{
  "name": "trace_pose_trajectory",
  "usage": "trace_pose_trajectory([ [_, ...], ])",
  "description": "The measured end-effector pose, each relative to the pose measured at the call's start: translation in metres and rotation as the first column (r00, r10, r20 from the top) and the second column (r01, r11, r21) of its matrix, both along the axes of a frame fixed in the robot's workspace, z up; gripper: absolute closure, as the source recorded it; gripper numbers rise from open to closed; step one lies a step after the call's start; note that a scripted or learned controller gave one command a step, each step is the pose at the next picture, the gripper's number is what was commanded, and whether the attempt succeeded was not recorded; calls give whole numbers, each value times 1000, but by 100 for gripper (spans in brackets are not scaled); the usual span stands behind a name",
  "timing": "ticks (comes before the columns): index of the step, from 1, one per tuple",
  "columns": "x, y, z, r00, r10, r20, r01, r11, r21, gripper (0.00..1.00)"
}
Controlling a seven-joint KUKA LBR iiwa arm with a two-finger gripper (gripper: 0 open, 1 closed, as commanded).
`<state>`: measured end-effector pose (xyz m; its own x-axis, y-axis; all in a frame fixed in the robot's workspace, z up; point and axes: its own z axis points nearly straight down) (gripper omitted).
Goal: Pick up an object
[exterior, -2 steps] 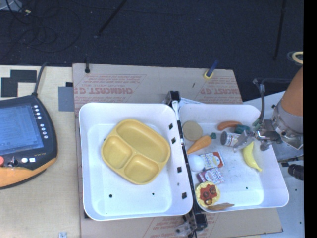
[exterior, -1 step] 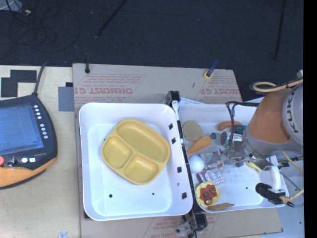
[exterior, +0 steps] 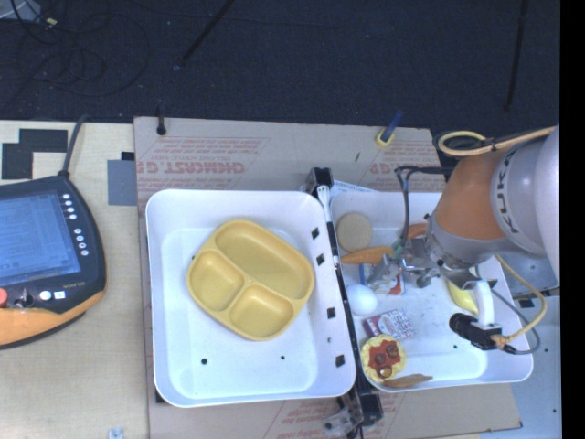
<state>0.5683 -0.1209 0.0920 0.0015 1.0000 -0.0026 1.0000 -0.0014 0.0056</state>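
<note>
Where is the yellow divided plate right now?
The yellow plate lies in the left bin, near its middle, across the divider from the right bin where the gripper is.

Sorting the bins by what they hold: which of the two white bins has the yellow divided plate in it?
The left bin; the yellow plate lies there. The right bin holds small items.

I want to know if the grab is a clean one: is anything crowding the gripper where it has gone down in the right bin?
Yes. The gripper sits among clutter: an orange carrot-like piece and a white ball lie close beside it.
</note>
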Motion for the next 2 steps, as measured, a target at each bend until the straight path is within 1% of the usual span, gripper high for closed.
trace_pose_trajectory([
  [1,17,32,0,1000,1,2,-1,1000,2,0],
  [2,70,35,-5,1000,2,-8,-2,1000,3,0],
])
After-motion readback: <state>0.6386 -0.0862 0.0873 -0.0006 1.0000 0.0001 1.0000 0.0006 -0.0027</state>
